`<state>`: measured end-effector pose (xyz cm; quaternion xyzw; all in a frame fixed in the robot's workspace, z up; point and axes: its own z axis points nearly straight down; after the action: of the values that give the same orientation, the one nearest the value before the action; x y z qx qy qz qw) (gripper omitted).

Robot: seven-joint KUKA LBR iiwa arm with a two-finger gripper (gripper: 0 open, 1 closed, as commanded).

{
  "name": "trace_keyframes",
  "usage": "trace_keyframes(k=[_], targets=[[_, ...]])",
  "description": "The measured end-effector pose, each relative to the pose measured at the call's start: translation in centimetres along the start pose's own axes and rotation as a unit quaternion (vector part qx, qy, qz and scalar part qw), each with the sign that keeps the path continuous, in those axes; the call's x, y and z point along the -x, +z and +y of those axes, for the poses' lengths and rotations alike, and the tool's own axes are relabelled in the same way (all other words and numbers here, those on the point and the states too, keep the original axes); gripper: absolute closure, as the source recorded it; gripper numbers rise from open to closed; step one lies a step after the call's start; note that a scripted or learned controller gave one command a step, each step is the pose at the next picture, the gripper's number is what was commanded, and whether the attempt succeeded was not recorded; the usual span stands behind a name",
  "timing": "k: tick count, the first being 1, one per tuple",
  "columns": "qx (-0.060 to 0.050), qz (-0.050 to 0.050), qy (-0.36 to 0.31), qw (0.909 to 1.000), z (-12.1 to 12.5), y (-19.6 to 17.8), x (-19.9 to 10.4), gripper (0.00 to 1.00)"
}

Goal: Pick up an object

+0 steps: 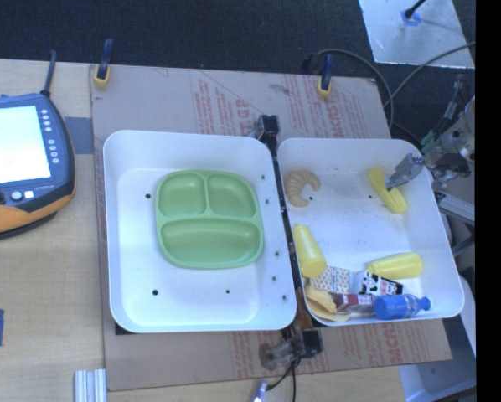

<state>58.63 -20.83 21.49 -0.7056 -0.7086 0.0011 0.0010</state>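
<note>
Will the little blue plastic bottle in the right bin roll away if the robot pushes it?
Probably. The small blue plastic bottle looks round and lies on its side, so it may roll. It rests against the bin's wall and other small items, which might stop it. It looks light.

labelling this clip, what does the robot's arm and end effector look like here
Little of it shows at the right edge: a grey metallic end effector with slim dark grey fingers, backed by a blocky silver-grey wrist body. Thin dark cables run nearby. No markings are legible.
</note>
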Motion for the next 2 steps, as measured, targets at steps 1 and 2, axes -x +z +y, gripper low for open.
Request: trace_keyframes(k=[1,2], targets=[[0.0,-0.001,-0.002,1.0,3.0,4.1,0.3,0.0],[0.001,-0.002,-0.003,1.0,3.1,3.0,0.4,1.0]])
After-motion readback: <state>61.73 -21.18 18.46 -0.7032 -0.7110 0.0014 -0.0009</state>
